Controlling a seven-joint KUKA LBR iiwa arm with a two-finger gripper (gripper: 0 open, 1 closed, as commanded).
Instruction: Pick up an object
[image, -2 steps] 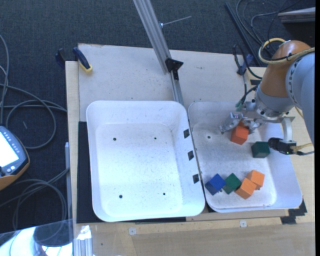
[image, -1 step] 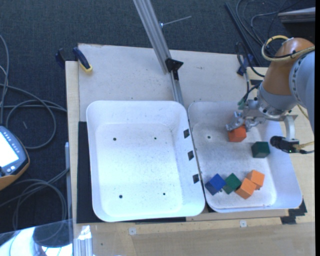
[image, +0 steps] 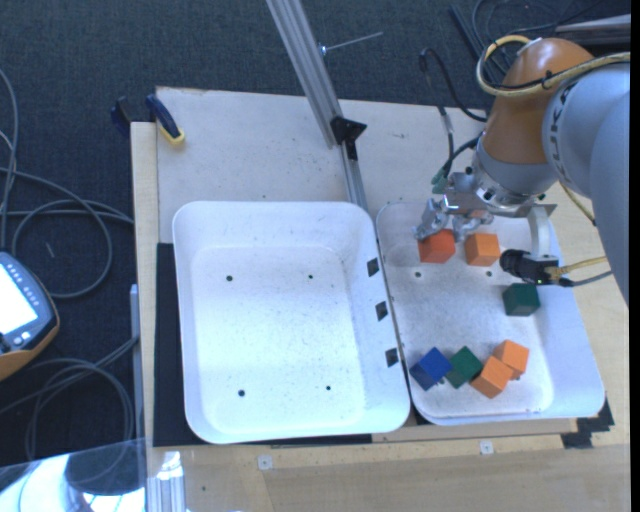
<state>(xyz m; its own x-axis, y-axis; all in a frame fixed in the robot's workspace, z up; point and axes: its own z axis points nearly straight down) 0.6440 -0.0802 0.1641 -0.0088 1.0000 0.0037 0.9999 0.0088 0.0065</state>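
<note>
The right bin holds several small cubes. A red-orange cube lies at its far left, with an orange cube beside it. My gripper hangs directly over the red-orange cube, its tip at the cube's top edge. The wrist hides the tip, so I cannot tell whether the gripper touches or holds the cube. A dark green cube sits further right. At the near side a blue cube, a green cube and two orange cubes lie clustered.
The left bin stands beside the right one. A metal pole slants over the bench's far side. A black cable connector sticks out by the wrist. A yellow-blue tool lies at the far left corner.
</note>
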